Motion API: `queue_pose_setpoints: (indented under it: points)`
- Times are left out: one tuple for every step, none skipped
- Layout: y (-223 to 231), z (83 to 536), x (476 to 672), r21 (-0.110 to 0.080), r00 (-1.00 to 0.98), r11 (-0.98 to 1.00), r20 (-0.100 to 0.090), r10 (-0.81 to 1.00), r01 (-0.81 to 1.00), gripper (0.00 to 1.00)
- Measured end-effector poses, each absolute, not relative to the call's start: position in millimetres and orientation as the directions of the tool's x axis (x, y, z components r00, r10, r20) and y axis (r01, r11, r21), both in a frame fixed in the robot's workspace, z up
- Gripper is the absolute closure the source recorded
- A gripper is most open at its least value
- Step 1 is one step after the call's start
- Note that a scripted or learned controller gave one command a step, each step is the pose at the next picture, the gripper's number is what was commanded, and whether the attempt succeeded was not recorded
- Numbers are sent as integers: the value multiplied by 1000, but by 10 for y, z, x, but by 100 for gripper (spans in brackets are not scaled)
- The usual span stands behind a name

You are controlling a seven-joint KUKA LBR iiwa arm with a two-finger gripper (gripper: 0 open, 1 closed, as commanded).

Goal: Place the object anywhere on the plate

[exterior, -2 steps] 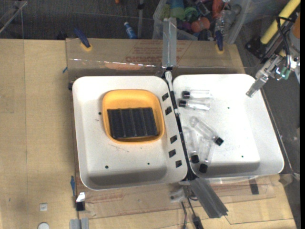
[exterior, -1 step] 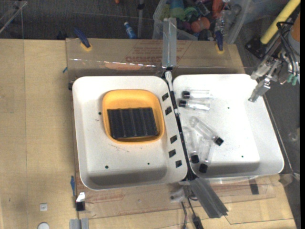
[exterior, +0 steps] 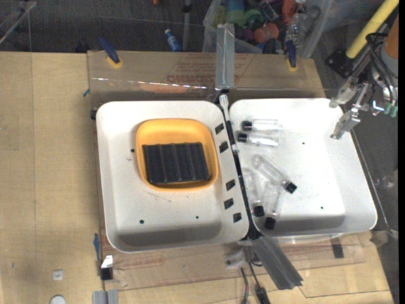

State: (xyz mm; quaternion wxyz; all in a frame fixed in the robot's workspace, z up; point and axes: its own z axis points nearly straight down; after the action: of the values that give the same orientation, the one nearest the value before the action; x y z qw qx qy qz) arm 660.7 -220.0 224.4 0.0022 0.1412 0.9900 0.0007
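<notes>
The clear plastic vials with black caps [exterior: 266, 170] lie scattered in the right white bin [exterior: 329, 170], and their see-through bodies blend into the white floor so that their outlines and exact count are hard to make out; the black caps are the plainest marks, two near the bin's upper left, one at mid-bin, two at the lower left corner. The grey arm enters at the upper right and is cut off by the picture's edge, so little of it shows beyond the metal two-finger gripper [exterior: 342, 128], which hangs over the right bin's upper right corner, well apart from the vials, with nothing between its fingers; whether they stand wide or narrow cannot be told. In the left white bin [exterior: 114, 170] sits the orange-yellow rounded plate [exterior: 174, 132] with a dark ribbed rectangular insert [exterior: 176, 162] lying on it. A row of small black clips runs down the divider between the two bins. The bins rest on a pale wooden bench [exterior: 44, 138]. Beyond the bench, at the top, a clear tub of coloured toys [exterior: 266, 8] and a yellow foam tube [exterior: 376, 14] stand against a dark floor.
</notes>
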Motion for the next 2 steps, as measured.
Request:
queue_pose_setpoints:
  points:
    - [-2218,2402,6573,0,-999,999,-11,-37,-37,0]
    - [-2210,2282,6690,-3,-938,938,-11,-347,-347,0]
